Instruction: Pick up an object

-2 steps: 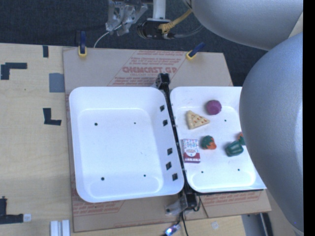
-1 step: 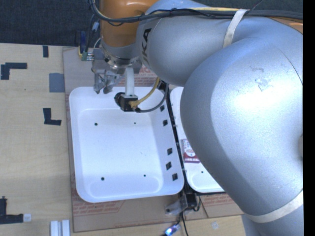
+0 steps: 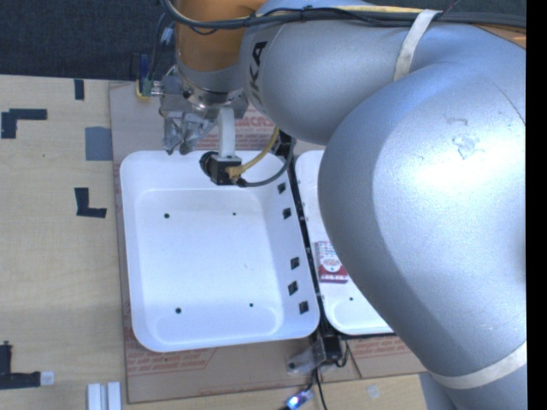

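My gripper point(image 3: 181, 139) hangs over the far rim of the left white bin point(image 3: 137, 229); I cannot tell its state, nor see anything held. A small red-and-white packet point(image 3: 329, 261) lies in the right bin point(image 3: 355, 316), seemingly not yet picked.

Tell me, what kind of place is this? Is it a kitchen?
Probably a robot test lab, not a kitchen. A big grey robot arm with an orange band reaches over two shallow white plastic bins on a brown cardboard-covered bench marked with black tape.
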Available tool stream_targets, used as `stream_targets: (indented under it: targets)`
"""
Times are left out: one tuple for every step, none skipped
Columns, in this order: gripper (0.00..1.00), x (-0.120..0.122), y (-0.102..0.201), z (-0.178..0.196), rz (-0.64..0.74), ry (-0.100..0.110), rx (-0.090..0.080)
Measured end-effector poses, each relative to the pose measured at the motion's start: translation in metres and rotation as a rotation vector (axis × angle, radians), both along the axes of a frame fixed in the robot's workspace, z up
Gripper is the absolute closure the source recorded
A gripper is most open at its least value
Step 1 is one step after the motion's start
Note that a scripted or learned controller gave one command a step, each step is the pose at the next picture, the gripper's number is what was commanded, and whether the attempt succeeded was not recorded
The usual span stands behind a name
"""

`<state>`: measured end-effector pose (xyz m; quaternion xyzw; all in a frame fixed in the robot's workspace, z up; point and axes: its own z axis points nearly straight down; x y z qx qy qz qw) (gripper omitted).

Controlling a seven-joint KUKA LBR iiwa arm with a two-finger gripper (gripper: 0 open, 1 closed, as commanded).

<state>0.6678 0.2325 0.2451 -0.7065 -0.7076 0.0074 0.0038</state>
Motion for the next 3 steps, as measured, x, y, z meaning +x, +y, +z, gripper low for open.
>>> stream_targets:
  targets:
    - [1.0, 0.0, -0.0003, 0.0047, 0.0, 0.008, -0.002]
    - [1.0, 0.0001, -0.0006, 0.0095, 0.001, 0.016, -0.005]
    - [1.0, 0.0001, -0.0009, 0.014, 0.001, 0.024, -0.007]
